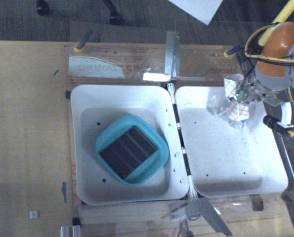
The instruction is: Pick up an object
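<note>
My gripper (242, 97) is over the far right corner of the right bin (226, 157), below the orange band of the arm (280, 38). Right against it on its left is a white object with thin red lines (235, 110), which looks crumpled and slightly blurred. I cannot tell whether this object is gripped or only touching the gripper. A clear, plastic-looking piece (216, 105) lies just left of it on the bin floor. In the left bin (82, 132) sits a teal square dish (154, 137) with a dark ridged block (128, 152) inside it.
A metal divider (179, 132) runs between the two bins. Yellow and black cables (258, 43) loop around the arm at the upper right. A metal bracket (170, 58) stands behind the bins on the wooden bench.
</note>
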`<state>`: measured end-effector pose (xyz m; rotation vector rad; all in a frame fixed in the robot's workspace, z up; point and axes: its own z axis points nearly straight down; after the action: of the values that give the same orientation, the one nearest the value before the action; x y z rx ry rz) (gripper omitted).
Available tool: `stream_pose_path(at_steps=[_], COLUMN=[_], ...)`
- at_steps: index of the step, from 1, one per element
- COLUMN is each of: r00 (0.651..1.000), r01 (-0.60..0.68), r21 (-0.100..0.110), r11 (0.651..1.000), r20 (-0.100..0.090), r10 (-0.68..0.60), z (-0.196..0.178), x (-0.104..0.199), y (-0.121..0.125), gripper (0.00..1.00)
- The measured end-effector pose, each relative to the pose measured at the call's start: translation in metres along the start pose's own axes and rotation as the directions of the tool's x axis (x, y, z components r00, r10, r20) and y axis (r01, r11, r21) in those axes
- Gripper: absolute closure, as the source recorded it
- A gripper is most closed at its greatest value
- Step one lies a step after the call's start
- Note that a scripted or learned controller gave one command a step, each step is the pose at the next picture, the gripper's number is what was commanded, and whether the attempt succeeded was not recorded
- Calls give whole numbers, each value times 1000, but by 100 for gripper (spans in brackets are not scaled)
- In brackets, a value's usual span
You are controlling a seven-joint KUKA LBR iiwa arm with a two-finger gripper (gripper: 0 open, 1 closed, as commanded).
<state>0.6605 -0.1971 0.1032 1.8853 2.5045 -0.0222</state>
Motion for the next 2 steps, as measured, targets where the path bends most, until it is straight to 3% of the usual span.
stream_pose_path(at_steps=[1, 2], r00=[999, 999], r01=[-39, -38], r21=[-6, -8], r11=[999, 999], r20=[-5, -2], r10=[38, 38], z=[0, -12], x=[0, -2], y=[-1, 0], gripper=[0, 100])
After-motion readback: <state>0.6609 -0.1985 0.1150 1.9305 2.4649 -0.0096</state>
